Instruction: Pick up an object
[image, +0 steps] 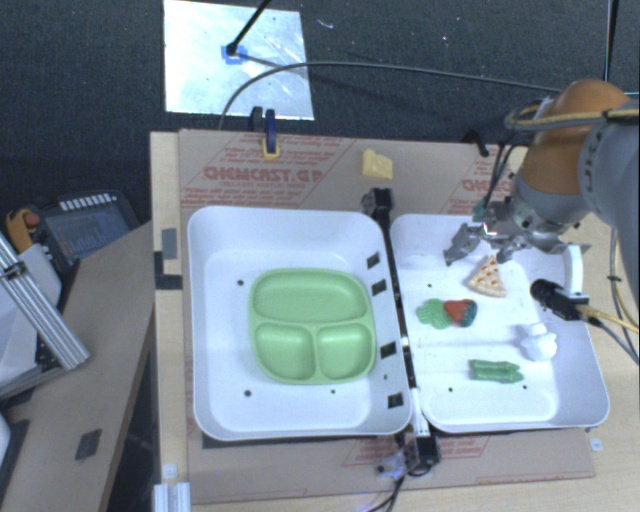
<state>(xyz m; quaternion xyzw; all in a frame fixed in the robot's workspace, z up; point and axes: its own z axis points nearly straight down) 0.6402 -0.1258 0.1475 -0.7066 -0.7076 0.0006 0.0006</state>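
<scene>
My gripper (484, 247) hangs over the back of the right bin (570, 400), its grey fingers spread open with nothing between them. Just below its tips lies a toy pizza slice (487, 279), orange with red dots. Nearer the front sit a green and red toy (447, 312), a small white object (539, 343) and a green pod-shaped toy (495, 371).
The left bin (215, 250) holds a light green divided plate (308, 325). A black divider (390, 300) runs between the bins. A small yellow block (377, 163) lies on the cardboard behind them. A control pendant (85, 230) sits on the side table at left.
</scene>
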